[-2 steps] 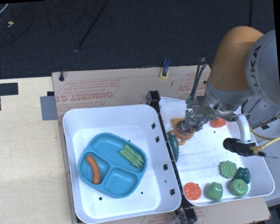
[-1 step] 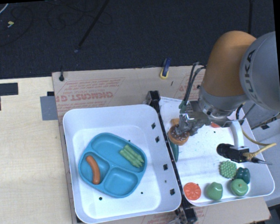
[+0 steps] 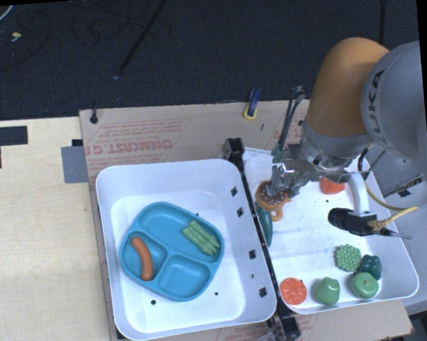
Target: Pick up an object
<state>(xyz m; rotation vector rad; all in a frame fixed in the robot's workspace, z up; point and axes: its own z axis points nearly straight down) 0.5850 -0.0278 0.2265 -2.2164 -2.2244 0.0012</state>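
Note:
My gripper (image 3: 279,184) hangs low over the left side of the right bin (image 3: 308,232). Directly beneath it, touching or nearly touching, lies an orange-brown ring-shaped toy (image 3: 269,202). A dark green piece (image 3: 265,226) sits just below the ring against the bin's left wall. A red piece (image 3: 331,187) lies to the gripper's right, partly hidden by the wrist.
The front of the right bin has an orange tomato (image 3: 292,291), two green apples (image 3: 326,291) (image 3: 364,286), a bumpy green piece (image 3: 347,257) and a dark teal piece (image 3: 370,265). The left bin (image 3: 118,189) holds a blue divided plate (image 3: 175,281) with a sausage (image 3: 142,257) and green beans (image 3: 201,236).

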